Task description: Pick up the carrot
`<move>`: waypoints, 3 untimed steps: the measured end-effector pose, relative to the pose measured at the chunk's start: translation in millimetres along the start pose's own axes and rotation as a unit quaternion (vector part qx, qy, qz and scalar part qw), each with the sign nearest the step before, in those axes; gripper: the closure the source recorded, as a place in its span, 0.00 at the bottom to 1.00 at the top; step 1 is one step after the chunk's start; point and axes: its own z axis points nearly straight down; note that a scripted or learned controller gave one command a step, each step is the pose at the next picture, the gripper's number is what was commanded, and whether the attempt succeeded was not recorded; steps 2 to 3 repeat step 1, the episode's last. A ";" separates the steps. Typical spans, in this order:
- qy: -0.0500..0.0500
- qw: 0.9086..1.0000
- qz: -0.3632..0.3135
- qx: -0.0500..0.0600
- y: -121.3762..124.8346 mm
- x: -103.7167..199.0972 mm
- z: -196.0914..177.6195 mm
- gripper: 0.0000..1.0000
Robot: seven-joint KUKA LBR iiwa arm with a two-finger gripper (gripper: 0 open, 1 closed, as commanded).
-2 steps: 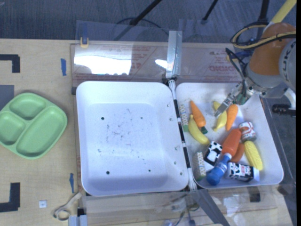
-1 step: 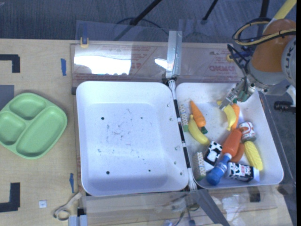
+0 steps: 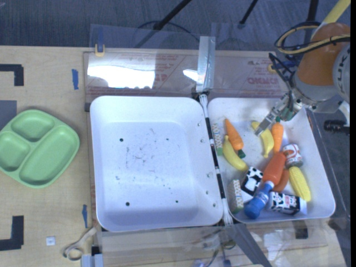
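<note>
We judged the approach step in hand: the two-finger gripper hung with its fingers apart over the right white bin, clamped on nothing. The slim orange plastic carrot with a green top lay loose near that bin's left wall, just beside a yellow banana, possibly touching. Next, the gripper needed to shift left and descend.

A green divided plate sits left of the bins (well apart), scissors nearer.
</note>
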 end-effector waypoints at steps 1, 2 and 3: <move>0.004 0.998 0.055 0.002 -23.9 -12.5 24.0 0.00; 0.004 0.998 0.055 0.002 -23.9 -12.5 24.0 0.00; 0.004 0.998 0.055 0.002 -23.9 -12.5 24.0 0.00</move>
